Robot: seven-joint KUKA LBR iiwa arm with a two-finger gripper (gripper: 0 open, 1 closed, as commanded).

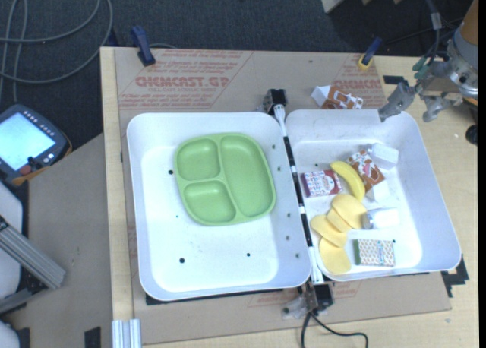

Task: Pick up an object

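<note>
The right bin holds a yellow banana, several pale yellow slices, a small red-and-white carton, a brown snack packet, a white block and a green-patterned box. My gripper hangs over the bin's far right corner, above and behind the objects. It is open, with nothing between its fingers.
In the left bin lies a green divided plate. An orange-and-white packet rests on the cardboard just behind the right bin. Blue clamps hold the board's far edge.
</note>
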